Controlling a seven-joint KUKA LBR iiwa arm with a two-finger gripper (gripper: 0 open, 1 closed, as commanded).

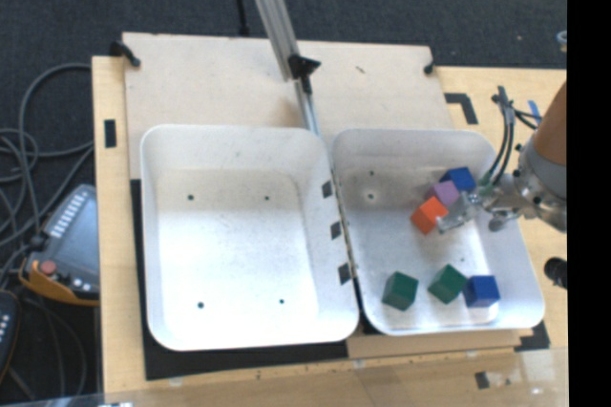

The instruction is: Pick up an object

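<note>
Over the right-hand white bin (506, 295), seen from the fixed camera above the bench (239, 90), the tool (468, 209) reaches in from the bin's right wall and sits low among a tight cluster of three cubes: an orange cube (427, 218), a purple cube (445, 195) just behind it and touching it, and a blue cube (459, 179) behind that, nearer the bin's far wall. Whether the tool is wide, narrow or closed on anything I cannot tell; its tip is a small grey blur just beside the orange cube, and no cube shows plainly between its parts. The likeliest target, as a judgement, is the orange cube, which sits tilted, one corner up, bright and matte with clean edges. Its tilt and its two close neighbours are the risk: a closing grip could catch an edge, not flat faces, and squeeze the cube out, or nudge the purple cube and jam two together so neither lifts. A descent slightly off could also simply push the cluster toward the bin's middle. Toward the bin's near wall lie two green cubes (400, 289) (446, 284) and a second blue cube (482, 289), the last two touching, all well apart from the tool. Left of this bin stands the other white bin (153, 204).
</note>
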